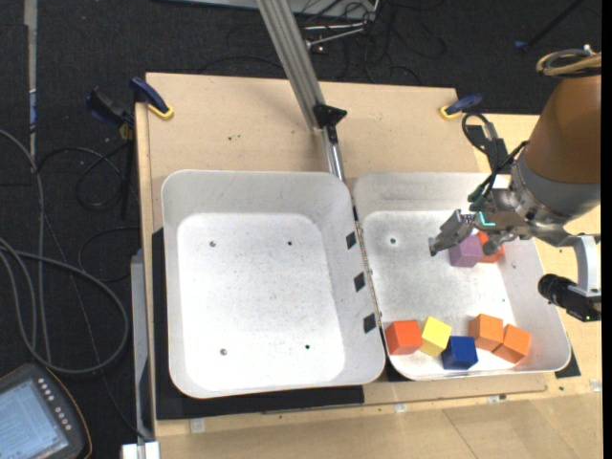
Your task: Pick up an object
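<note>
My gripper (466, 239) hangs low over the upper middle of the right bin (411, 199), reaching in from the right under the orange-banded wrist. A purple block (468, 253) sits directly beneath it, touching or nearly touching the gripper's grey tip. A small red block (493, 250) peeks out just right of the purple one, partly hidden by the gripper. Whether the purple block is gripped is not visible. Along the bin's front edge lie an orange-red block (404, 336), a yellow block (435, 335), a blue block (460, 352) and two orange blocks (489, 329) (515, 342).
The left bin (253, 275) stands beside the right one, their rims meeting at the middle. A metal pole (292, 46) slants down to the bins' back junction. Blue-and-yellow clamps (151, 97) (461, 107) hold the bench's back corners.
</note>
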Controlling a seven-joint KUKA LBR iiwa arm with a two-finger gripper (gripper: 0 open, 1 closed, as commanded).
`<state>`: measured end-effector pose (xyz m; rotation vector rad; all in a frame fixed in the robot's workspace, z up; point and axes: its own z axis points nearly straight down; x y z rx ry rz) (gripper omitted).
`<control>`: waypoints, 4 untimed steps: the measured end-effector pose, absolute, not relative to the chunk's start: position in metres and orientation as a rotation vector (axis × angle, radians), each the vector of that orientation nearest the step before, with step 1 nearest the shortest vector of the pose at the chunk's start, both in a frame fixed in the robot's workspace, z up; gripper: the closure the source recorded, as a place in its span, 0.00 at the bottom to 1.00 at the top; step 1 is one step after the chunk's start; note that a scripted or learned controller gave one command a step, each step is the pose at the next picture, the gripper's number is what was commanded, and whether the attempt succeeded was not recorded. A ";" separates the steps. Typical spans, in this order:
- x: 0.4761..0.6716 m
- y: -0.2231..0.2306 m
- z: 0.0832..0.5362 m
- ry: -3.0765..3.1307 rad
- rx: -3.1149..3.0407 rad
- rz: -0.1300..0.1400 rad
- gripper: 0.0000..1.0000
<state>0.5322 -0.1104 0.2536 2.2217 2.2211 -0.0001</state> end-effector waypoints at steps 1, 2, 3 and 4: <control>0.535 -0.100 0.198 2.225 2.225 -0.005 0.00; 0.537 -0.102 0.154 2.224 2.226 -0.005 0.00; 0.535 -0.101 0.100 2.224 2.226 -0.006 0.00; 0.537 -0.102 0.114 2.219 2.222 0.001 1.00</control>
